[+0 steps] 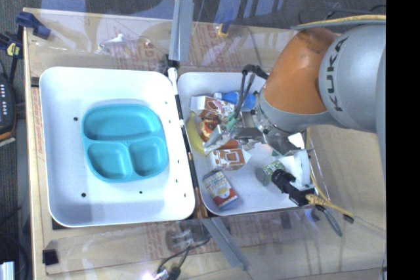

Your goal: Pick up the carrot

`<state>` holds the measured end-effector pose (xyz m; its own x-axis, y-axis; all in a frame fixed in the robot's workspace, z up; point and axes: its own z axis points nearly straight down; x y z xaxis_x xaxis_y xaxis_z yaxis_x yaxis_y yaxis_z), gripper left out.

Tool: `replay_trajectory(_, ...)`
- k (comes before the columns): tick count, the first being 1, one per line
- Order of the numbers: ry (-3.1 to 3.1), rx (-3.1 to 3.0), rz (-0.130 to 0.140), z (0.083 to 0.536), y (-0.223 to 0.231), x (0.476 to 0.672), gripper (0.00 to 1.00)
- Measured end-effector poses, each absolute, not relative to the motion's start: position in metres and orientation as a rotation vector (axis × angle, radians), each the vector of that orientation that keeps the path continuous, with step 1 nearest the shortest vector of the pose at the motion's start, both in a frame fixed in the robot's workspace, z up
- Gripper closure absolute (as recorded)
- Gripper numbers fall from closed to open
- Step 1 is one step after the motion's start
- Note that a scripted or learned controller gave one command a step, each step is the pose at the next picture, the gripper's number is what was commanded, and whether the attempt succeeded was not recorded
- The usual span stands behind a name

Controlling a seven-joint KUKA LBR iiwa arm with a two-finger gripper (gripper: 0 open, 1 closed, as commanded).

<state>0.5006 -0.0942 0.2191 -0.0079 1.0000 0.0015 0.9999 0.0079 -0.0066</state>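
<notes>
where glossy packets crowd, gripper (pixel 231 134) (metal) over slim orange carrot (pixel 231 143)

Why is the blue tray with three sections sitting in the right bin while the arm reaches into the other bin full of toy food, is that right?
Not quite. The camera view shows the blue tray in the left bin, and the arm's gripper reaches into the right bin, where the toy food lies.
</notes>
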Motion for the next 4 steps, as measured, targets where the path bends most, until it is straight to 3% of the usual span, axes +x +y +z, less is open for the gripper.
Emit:
replay_trajectory(1, -2.348, -2.083, 0.002, 0.091, -0.138, 0.535, 0.0)
replay_trajectory(2, -2.504, -1.878, 0.012, 0.093, -0.147, 0.637, 0.0)
replay_trajectory(3, -2.619, -1.729, 0.002, 0.119, -0.175, 0.621, 0.0)
replay_trajectory(4, -2.572, -1.806, 0.001, 0.18, -0.21, 0.616, 0.0)
